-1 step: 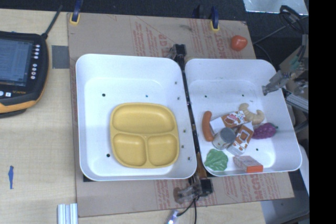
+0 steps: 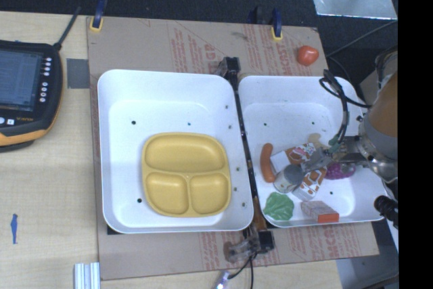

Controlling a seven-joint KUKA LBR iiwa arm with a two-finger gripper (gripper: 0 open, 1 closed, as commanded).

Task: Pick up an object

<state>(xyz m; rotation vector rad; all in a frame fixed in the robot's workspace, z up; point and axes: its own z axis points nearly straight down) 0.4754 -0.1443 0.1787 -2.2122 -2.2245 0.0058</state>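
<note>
The right bin [image 2: 284, 95] holds several small things. An orange-brown sausage [image 2: 268, 162] lies at its left side, and a green leafy piece [image 2: 279, 206] sits in the front left corner. Near the front wall rests a grey block with an orange end [image 2: 321, 212]. A purple piece [image 2: 339, 171] and some small red-and-white items [image 2: 312, 181] are bunched in the middle. My gripper [image 2: 306, 169] reaches in from the right and sits low among that bunch, over the red-and-white items. I see nothing clearly held.
The left bin [image 2: 122, 98] bears a yellow three-part plate [image 2: 185, 174]. A red tomato-like ball [image 2: 308, 55] lies on the cardboard behind the right bin. A teach pendant [image 2: 24, 91] sits at the far left. Black cables [image 2: 338, 95] hang over the right bin's far right corner.
</note>
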